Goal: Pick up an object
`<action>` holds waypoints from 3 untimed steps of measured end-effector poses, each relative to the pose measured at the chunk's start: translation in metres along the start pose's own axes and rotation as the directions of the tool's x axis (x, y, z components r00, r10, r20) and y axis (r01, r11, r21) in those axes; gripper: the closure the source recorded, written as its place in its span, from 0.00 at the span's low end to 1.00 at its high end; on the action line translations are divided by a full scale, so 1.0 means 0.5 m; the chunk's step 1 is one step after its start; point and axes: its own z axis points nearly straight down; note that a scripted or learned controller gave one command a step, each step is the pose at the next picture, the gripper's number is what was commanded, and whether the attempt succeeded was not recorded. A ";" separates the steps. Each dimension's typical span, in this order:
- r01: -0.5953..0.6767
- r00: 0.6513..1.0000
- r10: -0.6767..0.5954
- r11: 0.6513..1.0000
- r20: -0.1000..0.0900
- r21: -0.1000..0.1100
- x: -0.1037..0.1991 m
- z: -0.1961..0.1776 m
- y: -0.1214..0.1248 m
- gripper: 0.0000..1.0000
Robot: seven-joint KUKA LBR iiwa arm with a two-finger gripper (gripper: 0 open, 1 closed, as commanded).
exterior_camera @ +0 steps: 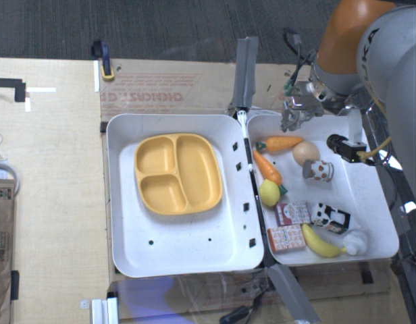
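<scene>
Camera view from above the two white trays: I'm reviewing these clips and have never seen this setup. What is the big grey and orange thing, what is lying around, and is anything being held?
This is a single picture from a fixed camera looking down at a slant on a bench. The grey and orange shape at the upper right is a robot arm; its gripper hangs over the back edge of the right bin. Nothing shows between its tips, so I would not say it holds anything.

The left bin holds a yellow divided plate. The right bin holds toy food and small items: two carrots, a lemon, a banana, a beige egg-like ball, a small mug, two red and white cartons and a black and white piece. The arm's job is to pick one up.
</scene>
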 end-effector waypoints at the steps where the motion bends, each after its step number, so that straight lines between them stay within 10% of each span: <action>1: 0.137 0.991 -0.137 0.991 0.000 0.002 -0.072 0.158 -0.036 1.00; 2: 0.022 1.000 -0.022 1.000 0.000 0.000 -0.216 0.063 -0.052 1.00; 3: 0.022 1.000 -0.022 1.000 0.000 0.000 -0.215 0.063 -0.052 0.00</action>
